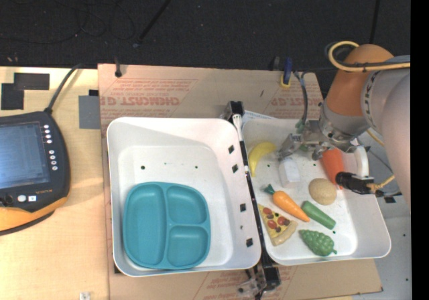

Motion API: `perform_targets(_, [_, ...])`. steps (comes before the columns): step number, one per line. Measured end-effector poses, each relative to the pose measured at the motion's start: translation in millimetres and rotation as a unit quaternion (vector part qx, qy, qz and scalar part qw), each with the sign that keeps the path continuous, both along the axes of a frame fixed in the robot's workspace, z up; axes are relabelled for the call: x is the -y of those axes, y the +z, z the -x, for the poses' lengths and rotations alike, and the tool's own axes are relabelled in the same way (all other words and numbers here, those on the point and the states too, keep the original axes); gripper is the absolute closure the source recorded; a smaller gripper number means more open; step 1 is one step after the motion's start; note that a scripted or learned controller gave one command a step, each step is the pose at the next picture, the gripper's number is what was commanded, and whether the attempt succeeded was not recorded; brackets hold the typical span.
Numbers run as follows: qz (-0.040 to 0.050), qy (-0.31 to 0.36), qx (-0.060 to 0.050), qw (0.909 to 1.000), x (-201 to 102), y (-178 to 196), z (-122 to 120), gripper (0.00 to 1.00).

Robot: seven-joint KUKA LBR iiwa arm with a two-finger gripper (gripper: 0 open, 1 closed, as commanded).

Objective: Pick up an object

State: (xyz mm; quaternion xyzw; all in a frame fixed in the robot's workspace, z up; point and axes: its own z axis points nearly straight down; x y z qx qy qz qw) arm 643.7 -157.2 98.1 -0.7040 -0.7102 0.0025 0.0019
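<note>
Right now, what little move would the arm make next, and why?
Probably a short drop straight down. The gripper hangs over the right bin, by the banana, with nothing visibly held. The carrot and potato lie farther off.

arm (pixel 392 101): grey casing | orange wrist band | yellow cable loop | metal claw (pixel 299 143)

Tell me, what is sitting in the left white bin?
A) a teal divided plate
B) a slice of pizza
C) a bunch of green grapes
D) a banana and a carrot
A: the teal divided plate lies in the left white bin, while the toy foods, such as the banana and the carrot, lie in the right bin.
</note>
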Motion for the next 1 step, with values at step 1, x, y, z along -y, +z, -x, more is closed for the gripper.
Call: perform_targets(1, [-0.0013, -0.003, 0.002, 1.0000, -76.8, -10.0, 68.2, 0.00])
